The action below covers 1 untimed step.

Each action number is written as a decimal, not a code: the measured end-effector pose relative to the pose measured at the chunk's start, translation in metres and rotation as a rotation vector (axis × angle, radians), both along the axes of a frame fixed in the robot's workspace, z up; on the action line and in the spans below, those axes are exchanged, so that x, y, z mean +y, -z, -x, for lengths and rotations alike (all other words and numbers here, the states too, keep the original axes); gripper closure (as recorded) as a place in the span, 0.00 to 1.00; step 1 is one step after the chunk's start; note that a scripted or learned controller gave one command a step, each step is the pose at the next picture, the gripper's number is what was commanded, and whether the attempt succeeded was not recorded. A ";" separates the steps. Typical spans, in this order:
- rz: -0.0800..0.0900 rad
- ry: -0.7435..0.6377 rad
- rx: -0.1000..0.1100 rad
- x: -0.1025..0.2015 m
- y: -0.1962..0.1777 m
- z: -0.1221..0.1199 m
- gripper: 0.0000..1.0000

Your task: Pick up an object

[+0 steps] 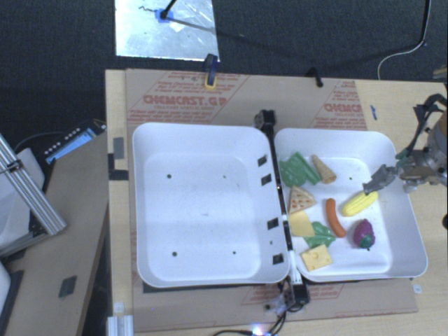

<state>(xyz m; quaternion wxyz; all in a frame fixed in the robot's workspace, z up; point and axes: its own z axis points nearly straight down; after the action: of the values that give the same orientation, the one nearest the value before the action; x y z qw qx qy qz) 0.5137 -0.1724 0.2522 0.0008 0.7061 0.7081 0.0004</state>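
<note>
Nearest the camera, in the right-hand shallow white plastic bin (402, 257), a yellow toy cheese wedge with holes (316, 257) lies by the front wall, close to the divider. Just behind it sit a small green leafy toy (320, 234) and a pale yellow block (299, 223), with a purple toy aubergine (363, 234) off to the right. An orange toy sausage (335, 217) lies between them, and a triangular toy pizza slice (302, 199) rests against the divider.

The yellow toy corn cob (358, 203) lies tilted near the middle right of this bin. The grey gripper (381, 178) comes in from the right, and its tip sits just above and right of the corn's upper end, very near it; whether they touch is unclear. Nothing shows between the jaws, and I cannot tell how far apart they stand.

Farther back lie a green toy pepper (299, 167) and a tan cone-shaped toy (323, 168).

The left-hand white bin (203, 201) sits beside it on a cardboard sheet printed in red (185, 98) over the table (115, 110). A yellow clamp (210, 81) grips the sheet's far edge. Beyond, a shiny foil square (166, 19) lies on dark carpet (315, 19).
</note>
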 end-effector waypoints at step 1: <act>-0.007 -0.009 0.006 0.091 0.155 -0.035 0.00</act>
<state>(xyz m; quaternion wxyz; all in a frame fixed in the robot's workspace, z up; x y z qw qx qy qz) 0.5483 -0.0814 0.0974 -0.0038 0.7030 0.7111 0.0010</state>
